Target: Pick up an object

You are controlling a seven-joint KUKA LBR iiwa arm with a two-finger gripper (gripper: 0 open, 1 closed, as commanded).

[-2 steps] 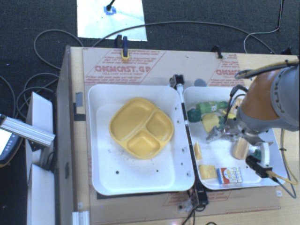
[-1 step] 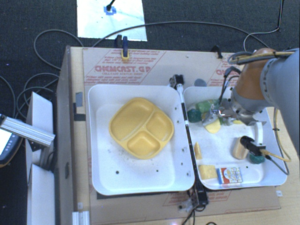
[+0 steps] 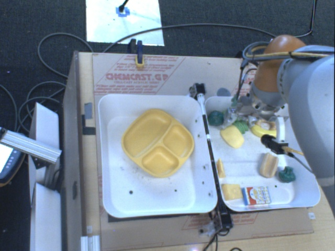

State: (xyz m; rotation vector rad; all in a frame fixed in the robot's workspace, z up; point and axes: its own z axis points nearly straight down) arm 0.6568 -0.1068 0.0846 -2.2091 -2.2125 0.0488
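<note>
i see the gripper (image 3: 250, 114) low in the right bin (image 3: 306, 192), just beside the yellow lemon (image 3: 232, 137); cannot tell its state. lemon looks light, smooth, rounded: i judge a grip across its middle.

Even overhead light falling bright, white bins (image 3: 157, 203) glaring slightly, shadows staying soft, whole frame reading a bit soft and grainy.
</note>
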